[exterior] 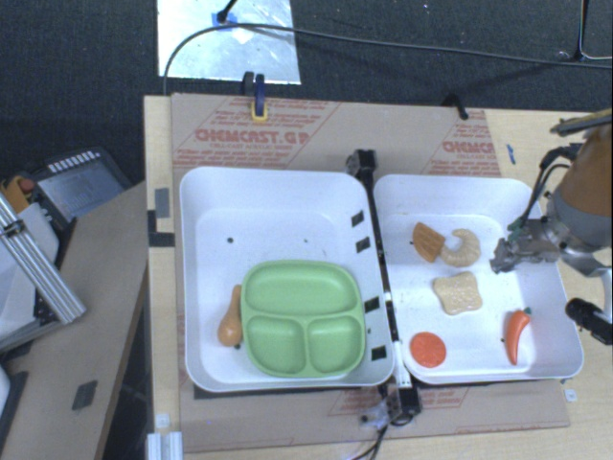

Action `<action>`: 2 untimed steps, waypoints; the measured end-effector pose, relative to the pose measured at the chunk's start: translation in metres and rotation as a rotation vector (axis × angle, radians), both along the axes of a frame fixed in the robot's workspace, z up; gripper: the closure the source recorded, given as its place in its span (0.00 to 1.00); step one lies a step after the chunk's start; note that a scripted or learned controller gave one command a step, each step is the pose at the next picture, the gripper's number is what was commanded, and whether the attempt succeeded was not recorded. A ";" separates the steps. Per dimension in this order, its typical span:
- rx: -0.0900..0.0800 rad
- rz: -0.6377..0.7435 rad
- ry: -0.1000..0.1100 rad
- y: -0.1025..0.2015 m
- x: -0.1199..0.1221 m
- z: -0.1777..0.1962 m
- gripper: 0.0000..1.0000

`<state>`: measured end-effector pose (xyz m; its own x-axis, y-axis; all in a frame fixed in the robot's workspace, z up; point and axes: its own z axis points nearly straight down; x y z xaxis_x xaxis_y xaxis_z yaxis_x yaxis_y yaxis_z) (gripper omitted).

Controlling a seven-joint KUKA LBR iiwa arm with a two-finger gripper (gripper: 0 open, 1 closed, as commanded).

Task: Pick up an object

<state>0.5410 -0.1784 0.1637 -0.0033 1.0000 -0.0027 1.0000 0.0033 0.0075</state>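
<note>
Gripper (505, 258) state can't tell; hangs over right bin (479, 195) nr curved croissant (462, 247), flat toast (458, 292)

The arm (586, 192) enters at about 3 o'clock as a thick rounded body with a tan-orange section above a grey collar. Below the collar a darker grey metal wrist block narrows toward the end effector (505, 258), a small angular assembly of dull grey and black parts. Thin dark cables (542, 175) loop along the arm's 9 o'clock side. A black rounded fitting (591, 318) projects at its 5 o'clock side.
</note>
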 end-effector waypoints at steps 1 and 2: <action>0.000 0.001 0.000 -0.001 -0.007 0.060 1.00; 0.000 0.001 0.000 -0.011 -0.003 0.109 1.00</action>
<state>0.5377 -0.1894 0.2730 -0.0038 1.0000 -0.0028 1.0000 0.0038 0.0071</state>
